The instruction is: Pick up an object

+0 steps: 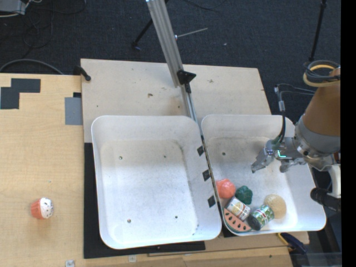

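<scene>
My gripper (271,164) hangs over the right bin (250,129), near its right side, with its two fingers spread open and nothing between them. Below it, in the bin's front corner, lies a cluster of small objects: an orange-red ball (225,188), a dark green lump (243,194), a small labelled can (239,208), a green-labelled can (261,214), a tan round piece (275,205) and a watermelon slice (235,222). The gripper is above and to the right of the cluster, apart from all of them.
The left bin (144,182) sits beside the right one, split from it by a ridge with black clips. A slanted metal rail (169,43) rises behind the bins. A small red and white toy (42,208) rests on the wooden bench at far left.
</scene>
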`<state>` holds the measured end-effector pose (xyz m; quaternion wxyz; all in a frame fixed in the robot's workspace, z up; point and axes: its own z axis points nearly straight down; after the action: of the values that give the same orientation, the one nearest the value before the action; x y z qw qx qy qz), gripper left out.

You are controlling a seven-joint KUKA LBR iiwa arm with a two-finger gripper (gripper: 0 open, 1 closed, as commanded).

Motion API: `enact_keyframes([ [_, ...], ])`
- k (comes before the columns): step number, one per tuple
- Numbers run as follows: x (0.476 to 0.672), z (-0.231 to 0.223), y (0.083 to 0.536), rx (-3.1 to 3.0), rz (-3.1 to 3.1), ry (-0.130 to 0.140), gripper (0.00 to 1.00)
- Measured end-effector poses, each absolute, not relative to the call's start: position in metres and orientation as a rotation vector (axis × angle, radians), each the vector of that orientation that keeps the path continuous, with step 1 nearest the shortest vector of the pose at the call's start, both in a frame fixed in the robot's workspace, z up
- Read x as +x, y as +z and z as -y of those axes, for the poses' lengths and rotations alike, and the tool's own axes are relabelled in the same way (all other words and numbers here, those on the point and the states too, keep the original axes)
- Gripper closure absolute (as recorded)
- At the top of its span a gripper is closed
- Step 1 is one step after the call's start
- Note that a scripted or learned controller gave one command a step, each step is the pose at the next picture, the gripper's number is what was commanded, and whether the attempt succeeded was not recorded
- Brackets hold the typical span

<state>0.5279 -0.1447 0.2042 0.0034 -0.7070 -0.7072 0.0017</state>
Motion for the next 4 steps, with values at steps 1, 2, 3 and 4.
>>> enact_keyframes([
  [1, 0.529, 0.146, 0.206, -2.222, 2.217, 0.002, 0.00],
  [2, 0.533, 0.143, 0.161, -2.218, 2.215, 0.006, 0.00],
  [3, 0.534, 0.132, 0.102, -2.219, 2.211, 0.007, 0.00],
  [4, 0.534, 0.133, 0.093, -2.226, 2.215, 0.001, 0.00],
])
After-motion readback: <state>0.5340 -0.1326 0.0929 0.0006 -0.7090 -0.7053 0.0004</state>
